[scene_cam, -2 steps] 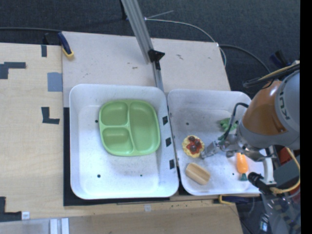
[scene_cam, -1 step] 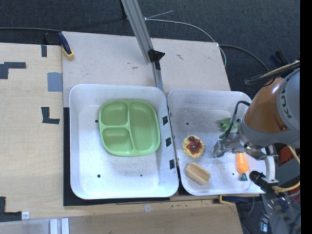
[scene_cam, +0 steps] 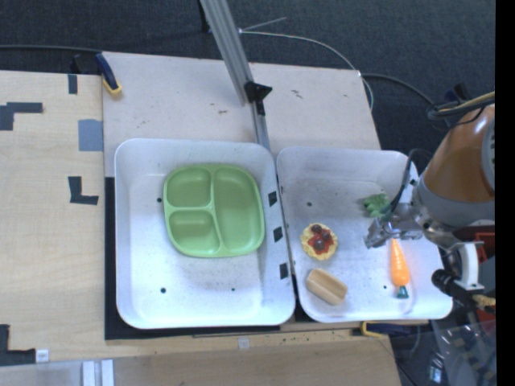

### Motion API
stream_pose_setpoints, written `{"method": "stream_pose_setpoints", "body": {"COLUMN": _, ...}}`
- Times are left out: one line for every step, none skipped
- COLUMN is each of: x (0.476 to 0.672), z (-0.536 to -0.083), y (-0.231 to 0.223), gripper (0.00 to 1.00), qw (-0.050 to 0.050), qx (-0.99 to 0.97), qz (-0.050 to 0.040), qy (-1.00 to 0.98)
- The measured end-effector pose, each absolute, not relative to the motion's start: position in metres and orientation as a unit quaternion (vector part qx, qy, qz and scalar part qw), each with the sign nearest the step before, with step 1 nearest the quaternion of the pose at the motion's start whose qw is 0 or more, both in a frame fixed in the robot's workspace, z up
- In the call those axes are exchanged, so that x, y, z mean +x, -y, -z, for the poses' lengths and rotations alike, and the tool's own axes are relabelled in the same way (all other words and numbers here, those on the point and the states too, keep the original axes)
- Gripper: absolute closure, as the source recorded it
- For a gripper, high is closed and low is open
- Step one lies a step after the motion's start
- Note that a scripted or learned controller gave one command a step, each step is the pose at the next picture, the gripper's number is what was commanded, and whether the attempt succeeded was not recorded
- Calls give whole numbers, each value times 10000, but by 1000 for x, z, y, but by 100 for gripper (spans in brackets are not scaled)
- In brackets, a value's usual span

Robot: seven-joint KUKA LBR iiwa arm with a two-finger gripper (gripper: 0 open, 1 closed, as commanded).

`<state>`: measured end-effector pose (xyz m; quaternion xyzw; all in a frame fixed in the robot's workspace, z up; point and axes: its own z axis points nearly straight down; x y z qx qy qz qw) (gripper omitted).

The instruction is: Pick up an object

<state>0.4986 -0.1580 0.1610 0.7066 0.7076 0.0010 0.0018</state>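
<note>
The right bin [scene_cam: 338, 163] holds a small round tart with red topping [scene_cam: 319, 241], a tan bread roll [scene_cam: 326, 286], an orange carrot with a green tip [scene_cam: 398, 268] and a green leafy piece [scene_cam: 375, 205]. My gripper [scene_cam: 380, 233] hangs over the bin's right part, between the green piece and the carrot's top end. The fingers are too small and dark to read. The arm's orange band [scene_cam: 463, 167] shows at the right edge.
The left bin [scene_cam: 133, 240] holds a green divided plate [scene_cam: 214, 210]. A metal pole [scene_cam: 229, 34] slants down from the top to the seam between the bins. Cables run over the dark floor at upper right.
</note>
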Motion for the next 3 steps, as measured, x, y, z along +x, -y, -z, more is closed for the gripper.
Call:
{"method": "stream_pose_setpoints", "body": {"x": 501, "z": -203, "y": 157, "gripper": 100, "qw": 14, "qx": 7065, "qz": -8, "qy": -7077}}
{"method": "stream_pose_setpoints", "body": {"x": 512, "z": -259, "y": 159, "gripper": 100, "qw": 23, "qx": 7063, "qz": -10, "qy": -7079}}
{"method": "stream_pose_setpoints", "body": {"x": 512, "z": -287, "y": 158, "gripper": 100, "qw": 8, "qx": 7065, "qz": -4, "qy": -7078}}
